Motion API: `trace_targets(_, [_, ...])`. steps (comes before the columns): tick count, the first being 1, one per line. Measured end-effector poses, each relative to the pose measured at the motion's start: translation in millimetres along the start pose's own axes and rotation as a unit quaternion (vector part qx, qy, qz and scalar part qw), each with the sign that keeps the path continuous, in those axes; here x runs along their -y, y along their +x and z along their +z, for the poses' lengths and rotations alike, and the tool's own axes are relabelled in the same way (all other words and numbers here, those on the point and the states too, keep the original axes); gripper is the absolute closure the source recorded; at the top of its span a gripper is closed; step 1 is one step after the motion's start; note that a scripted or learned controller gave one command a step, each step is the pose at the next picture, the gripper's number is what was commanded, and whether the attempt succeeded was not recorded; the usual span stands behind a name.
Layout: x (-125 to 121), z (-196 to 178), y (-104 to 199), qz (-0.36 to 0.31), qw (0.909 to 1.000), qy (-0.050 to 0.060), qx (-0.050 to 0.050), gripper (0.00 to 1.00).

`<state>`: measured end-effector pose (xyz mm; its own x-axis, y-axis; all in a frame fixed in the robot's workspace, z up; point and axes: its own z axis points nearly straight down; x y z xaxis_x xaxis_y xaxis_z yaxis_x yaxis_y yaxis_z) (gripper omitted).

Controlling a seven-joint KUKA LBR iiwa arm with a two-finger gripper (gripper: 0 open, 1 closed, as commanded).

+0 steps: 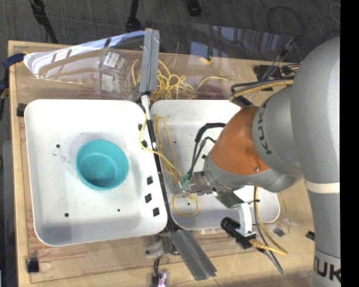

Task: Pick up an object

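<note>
Teal bowl (102, 164) is what you have to pick from: it sits upright, mouth up, a little toward 9 o'clock of the middle of the left bin (54, 220), well apart from the arm. The right bin (182, 115) lies just beside it, the two rims meeting along a dark strip that carries small black clips. Your arm (287, 130) comes in from 3 o'clock and hangs over the right bin, its orange band (239, 145) covering much of that bin's floor. The end effector (191, 185) points down toward the 7 o'clock part of the right bin, close to the shared rim; you see only a small metallic tip with a green patch, and you cannot tell how far its fingers are spread or whether anything is between them. Nothing visible links it to the bowl. A thin yellow cable (185, 205) loops on the bin floor just below the tip, and more yellow cable (167, 82) is tangled on the table (18, 160) at 12 o'clock, behind both bins, beside a clear plastic sheet (84, 61).
</note>
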<state>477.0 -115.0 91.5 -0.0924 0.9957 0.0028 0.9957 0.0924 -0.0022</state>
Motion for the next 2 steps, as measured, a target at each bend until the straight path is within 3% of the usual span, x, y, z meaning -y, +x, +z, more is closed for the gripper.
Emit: trace_targets(2, [0.1, 0.0, -0.2, 0.000, 1.0000, 0.000, 0.000, 0.00])
